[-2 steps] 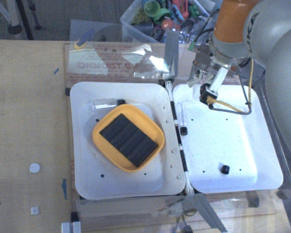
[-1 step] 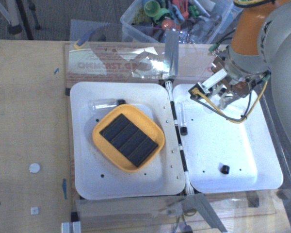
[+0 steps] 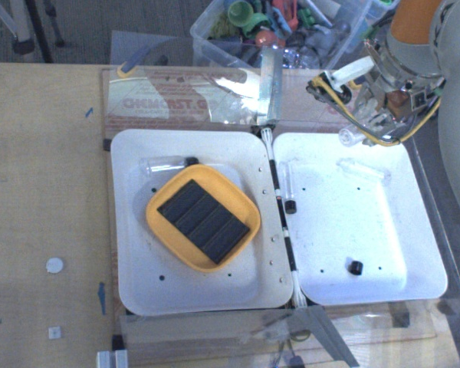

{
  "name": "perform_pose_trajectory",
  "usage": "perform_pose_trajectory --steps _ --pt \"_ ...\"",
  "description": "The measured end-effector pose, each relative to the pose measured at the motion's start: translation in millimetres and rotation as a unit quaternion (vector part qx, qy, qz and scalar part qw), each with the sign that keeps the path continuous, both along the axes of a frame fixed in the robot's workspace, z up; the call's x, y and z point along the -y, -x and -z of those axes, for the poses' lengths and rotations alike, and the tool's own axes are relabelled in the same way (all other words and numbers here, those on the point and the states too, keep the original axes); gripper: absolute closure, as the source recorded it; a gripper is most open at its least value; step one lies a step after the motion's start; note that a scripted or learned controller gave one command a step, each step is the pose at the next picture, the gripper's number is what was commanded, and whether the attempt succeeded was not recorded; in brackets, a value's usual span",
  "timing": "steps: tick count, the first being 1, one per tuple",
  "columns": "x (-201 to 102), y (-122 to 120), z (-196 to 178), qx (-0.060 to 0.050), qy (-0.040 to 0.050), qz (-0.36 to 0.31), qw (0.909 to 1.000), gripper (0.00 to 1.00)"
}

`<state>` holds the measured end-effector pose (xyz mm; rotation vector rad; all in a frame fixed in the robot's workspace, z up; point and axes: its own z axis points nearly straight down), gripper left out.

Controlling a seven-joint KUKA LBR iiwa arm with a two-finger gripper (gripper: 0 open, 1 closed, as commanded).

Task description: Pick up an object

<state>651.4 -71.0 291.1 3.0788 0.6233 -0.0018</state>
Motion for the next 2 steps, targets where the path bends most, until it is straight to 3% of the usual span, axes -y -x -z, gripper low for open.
perform_pose_trajectory --steps 1,2 --pt "18 66 79 -0.002 -0.0012 0.075 0.9972 1.0" --pt "46 47 -9 0.0 -0.0004 0.097 0.9952 1.0"
